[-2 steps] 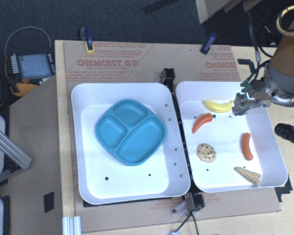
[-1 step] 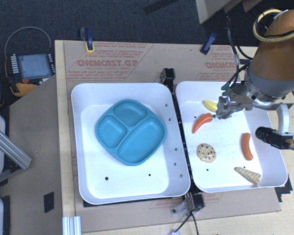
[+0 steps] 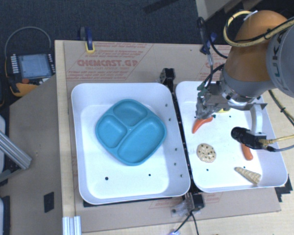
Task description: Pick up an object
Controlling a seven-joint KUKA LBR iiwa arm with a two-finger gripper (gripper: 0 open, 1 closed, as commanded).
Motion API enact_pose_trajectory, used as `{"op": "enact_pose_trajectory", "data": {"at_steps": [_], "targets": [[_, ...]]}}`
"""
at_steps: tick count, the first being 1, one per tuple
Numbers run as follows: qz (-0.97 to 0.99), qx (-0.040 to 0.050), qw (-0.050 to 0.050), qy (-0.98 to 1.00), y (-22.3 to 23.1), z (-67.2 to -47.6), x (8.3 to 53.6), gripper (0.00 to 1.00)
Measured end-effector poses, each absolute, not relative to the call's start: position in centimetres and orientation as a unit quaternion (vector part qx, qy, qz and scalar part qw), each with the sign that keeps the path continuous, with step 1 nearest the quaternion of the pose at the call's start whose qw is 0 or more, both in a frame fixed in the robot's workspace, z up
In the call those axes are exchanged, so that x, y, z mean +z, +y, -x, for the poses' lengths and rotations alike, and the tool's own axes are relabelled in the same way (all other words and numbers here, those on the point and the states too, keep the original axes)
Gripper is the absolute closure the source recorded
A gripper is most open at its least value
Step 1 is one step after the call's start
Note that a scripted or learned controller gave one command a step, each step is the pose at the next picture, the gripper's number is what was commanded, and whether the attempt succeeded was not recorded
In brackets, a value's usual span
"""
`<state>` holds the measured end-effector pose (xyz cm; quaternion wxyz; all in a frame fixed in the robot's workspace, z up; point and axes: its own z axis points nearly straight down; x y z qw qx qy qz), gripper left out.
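My gripper hangs over the far left part of the right bin. Right under its tip lies an orange carrot-like piece, slanting down to the left; its upper end meets the gripper's tip. A round speckled cookie rests nearer the front. A tan ribbed cone lies at the front right. A second orange piece shows partly under a black part of the arm's cabling.
The left bin holds a blue divided plate. A black clamp sits between the bins at the back. The arm's orange and grey body overhangs the right bin's far side. A yellow cable crosses its right edge.
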<state>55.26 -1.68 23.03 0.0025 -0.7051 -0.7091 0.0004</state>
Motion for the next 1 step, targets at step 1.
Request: {"op": "enact_pose_trajectory", "data": {"at_steps": [1], "targets": [[0.705, -0.0013, 0.001, -0.710, 4.45, -55.35, 23.54, 1.00]]}}
